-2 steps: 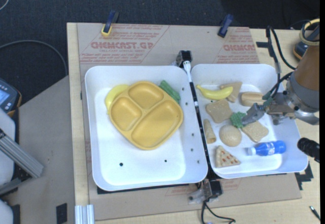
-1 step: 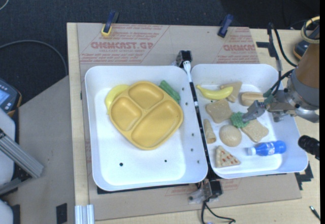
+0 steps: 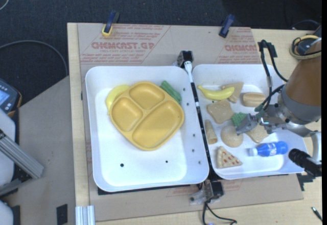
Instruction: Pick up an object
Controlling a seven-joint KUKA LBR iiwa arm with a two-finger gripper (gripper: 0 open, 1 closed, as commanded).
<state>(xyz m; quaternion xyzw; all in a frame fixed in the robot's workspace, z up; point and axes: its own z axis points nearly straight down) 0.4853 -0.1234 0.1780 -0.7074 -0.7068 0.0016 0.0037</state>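
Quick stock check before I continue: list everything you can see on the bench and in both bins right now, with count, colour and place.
Bins: 2, white, side by side on the bench.
Divided tray: 1, yellow, middle of the left bin.
Yellow piece: 1, yellow, under the tray's left edge.
Green piece: 1, green, at the tray's upper right edge.
Banana: 1, yellow, top of the right bin.
Bread-like pieces: several, tan, middle of the right bin.
Small green item: 1, green, right bin, beside the gripper.
Waffle wedge: 1, tan with red, bottom of the right bin.
Bottle: 1, blue with white cap, lying in the right bin's lower right.
Clamps: 2, blue, on the board's far edge.
Gripper: 1, grey, low over the right bin's middle.
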